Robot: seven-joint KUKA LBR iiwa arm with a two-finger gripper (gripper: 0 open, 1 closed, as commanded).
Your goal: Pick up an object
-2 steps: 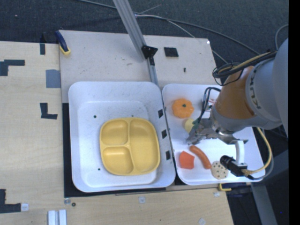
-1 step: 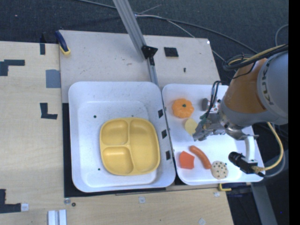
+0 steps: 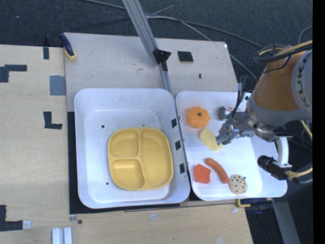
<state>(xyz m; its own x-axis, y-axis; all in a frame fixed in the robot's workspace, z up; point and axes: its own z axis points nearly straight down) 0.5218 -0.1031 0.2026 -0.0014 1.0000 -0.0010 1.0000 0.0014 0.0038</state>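
The right bin (image 3: 264, 184) holds several toy foods: an orange pumpkin (image 3: 197, 117), a pale yellow piece (image 3: 208, 139), an orange-red sausage (image 3: 217, 170), a red-orange block (image 3: 202, 174) and a speckled round cookie (image 3: 237, 184). My gripper (image 3: 224, 137) hangs low over the bin's middle, its tips right at the right edge of the pale yellow piece. The piece lies on the bin floor.
The left bin (image 3: 91, 111) holds a yellow divided plate (image 3: 140, 158). A slanted metal pole (image 3: 142, 22) rises behind the bins. The arm's orange-banded body (image 3: 277, 90) covers the right bin's far right corner. Cables lie at the right.
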